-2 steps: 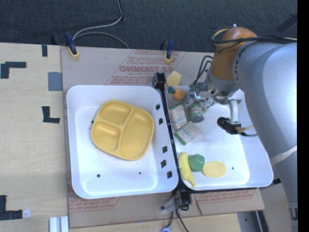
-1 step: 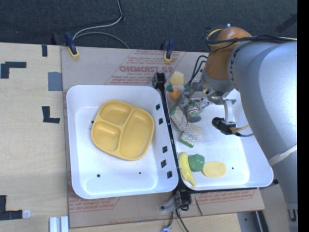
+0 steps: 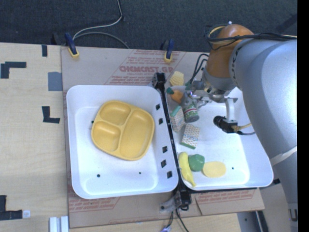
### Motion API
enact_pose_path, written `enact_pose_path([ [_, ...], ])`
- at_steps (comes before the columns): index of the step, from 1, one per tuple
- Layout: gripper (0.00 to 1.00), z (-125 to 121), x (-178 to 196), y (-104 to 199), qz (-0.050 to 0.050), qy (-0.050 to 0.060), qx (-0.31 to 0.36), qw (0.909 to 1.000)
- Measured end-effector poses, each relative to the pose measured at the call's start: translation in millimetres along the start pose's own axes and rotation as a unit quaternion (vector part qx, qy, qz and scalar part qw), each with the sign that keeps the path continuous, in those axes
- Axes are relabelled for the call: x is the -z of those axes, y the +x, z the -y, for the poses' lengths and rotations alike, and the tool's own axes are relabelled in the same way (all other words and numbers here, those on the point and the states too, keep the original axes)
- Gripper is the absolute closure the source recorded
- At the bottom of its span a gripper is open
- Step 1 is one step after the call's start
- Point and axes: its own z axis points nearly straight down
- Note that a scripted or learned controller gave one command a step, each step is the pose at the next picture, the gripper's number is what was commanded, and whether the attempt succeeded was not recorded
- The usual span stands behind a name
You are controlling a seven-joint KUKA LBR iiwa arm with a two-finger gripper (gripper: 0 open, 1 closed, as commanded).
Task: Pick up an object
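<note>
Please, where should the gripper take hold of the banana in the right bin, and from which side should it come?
Probably the banana's middle, coming from straight above. It lies flat and long beside the divider wall, with a green object touching its right side. Closing the fingers across its narrow width looks best, though room on both sides is tight.

Light: bright, even, from overhead.
Shadows: soft and faint beside the yellow tray (image 3: 122, 130) in the left bin (image 3: 77, 144).
Glare: white bins nearly washed out; sheen on the arm (image 3: 270, 86).
Focus: slightly soft, small items at centre blurry.
</note>
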Motion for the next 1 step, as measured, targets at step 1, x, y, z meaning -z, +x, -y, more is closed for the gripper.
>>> enact_pose_path([
  [1,1.00,25.0,90.3,84.1,-0.001,-0.002,0.000,1.0000],
])
